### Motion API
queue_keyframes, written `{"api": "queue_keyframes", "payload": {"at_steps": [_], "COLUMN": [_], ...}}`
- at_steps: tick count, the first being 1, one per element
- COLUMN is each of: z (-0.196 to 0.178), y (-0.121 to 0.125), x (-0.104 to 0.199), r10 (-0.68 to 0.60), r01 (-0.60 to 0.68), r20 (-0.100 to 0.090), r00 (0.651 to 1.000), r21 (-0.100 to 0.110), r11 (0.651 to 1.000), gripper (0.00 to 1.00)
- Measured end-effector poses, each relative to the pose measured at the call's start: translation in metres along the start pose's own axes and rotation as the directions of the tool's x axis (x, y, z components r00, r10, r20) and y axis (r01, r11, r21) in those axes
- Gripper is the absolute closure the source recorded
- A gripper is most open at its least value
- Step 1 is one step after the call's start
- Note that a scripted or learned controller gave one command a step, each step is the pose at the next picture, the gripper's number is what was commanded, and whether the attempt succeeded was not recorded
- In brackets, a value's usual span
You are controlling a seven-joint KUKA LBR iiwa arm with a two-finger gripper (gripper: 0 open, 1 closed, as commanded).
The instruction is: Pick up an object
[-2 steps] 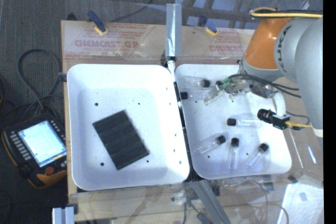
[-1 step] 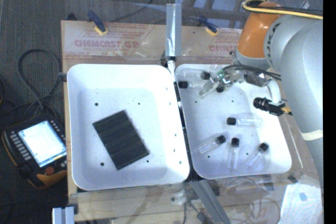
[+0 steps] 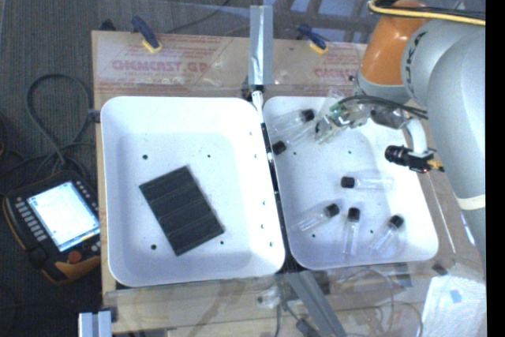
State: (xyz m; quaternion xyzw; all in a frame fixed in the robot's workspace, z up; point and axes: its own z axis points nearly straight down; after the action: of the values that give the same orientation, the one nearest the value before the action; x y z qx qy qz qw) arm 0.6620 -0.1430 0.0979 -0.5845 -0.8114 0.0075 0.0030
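Clear vials with black caps are the likely targets, all lying in the right bin point(image 3: 430, 237). Going left to right: the left bin point(image 3: 110, 170) holds a dark ribbed panel point(image 3: 181, 209); past the divider, one vial point(image 3: 293, 125) lies near the right bin's far-left corner, with the gripper point(image 3: 335, 116) just beside it. Its finger state I cannot tell. Other vials point(image 3: 351, 229) lie scattered nearer the front. Round, slick vials could roll or squirt away from closing fingers.

overhead camera, slanted down on both bins point(image 3: 110, 170)
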Motion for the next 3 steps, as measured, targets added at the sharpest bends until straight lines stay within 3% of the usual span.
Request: {"api": "queue_keyframes", "payload": {"at_steps": [1,2,3], "z": [-0.147,-0.147,-0.052], "y": [0.008,0.008,-0.003], "x": [0.009,0.009,-0.012], "r10": [0.11,0.11,0.063], "r01": [-0.11,-0.11,-0.063], "r20": [-0.003,-0.002,-0.002], "r00": [0.994,0.994,0.998], "r21": [-0.016,-0.015,-0.014], "r11": [0.994,0.994,0.998], "gripper": [1.0,0.0,0.0]}}
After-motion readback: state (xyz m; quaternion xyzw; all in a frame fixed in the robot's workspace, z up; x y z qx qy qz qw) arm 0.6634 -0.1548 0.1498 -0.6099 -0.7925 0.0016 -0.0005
